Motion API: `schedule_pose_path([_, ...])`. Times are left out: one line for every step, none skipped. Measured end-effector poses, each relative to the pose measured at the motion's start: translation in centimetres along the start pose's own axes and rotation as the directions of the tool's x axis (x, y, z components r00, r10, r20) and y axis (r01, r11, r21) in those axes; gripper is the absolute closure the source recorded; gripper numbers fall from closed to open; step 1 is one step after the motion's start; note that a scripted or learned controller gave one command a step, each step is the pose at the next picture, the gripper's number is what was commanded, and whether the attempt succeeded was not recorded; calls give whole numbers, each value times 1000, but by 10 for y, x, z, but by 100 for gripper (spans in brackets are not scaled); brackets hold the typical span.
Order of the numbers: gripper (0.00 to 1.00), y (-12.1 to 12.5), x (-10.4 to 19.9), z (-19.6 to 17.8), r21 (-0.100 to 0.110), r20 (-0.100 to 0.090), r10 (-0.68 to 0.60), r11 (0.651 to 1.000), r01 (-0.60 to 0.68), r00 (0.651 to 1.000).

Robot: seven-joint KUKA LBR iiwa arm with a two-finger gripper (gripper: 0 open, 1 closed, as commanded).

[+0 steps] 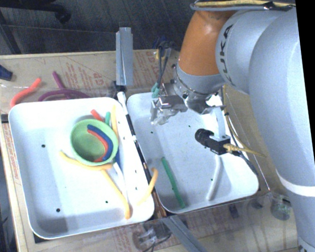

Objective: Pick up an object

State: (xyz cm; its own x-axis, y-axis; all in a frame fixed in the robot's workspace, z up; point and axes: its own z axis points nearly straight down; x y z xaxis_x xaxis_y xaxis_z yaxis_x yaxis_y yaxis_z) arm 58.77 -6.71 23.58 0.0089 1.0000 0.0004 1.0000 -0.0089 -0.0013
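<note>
You have the gripper point(161, 109) standing over the 11 o'clock corner of the right bin point(191, 161), close to the wall. From this angle you cannot tell whether it is released or clenched. The floor directly beneath it looks bare. The things to pick in that bin lie well apart from it: a green stick point(171, 182) at 7 o'clock and a white stick point(214, 183) at 5 o'clock, both flat on the floor. A yellow strip point(148, 187) bridges the shared wall at 8 o'clock. The left bin point(43, 213) holds a green bowl point(91, 142) among coloured strips. Risks noted: a descent from here would likely close on nothing, or strike the wall beside it. Both sticks are thin and lie flat, so a grasp set along them rather than across would probably slip off. Taking the green stick near its lower end could catch the rim or drag the yellow strip.
</note>
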Motion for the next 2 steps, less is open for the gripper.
schedule_pose_path([0, 0, 0, 0, 1, 0, 0, 1000, 0, 1000])
schedule_pose_path([0, -31, -6, 45, 4, 0, 24, 1000, -24, 1000])
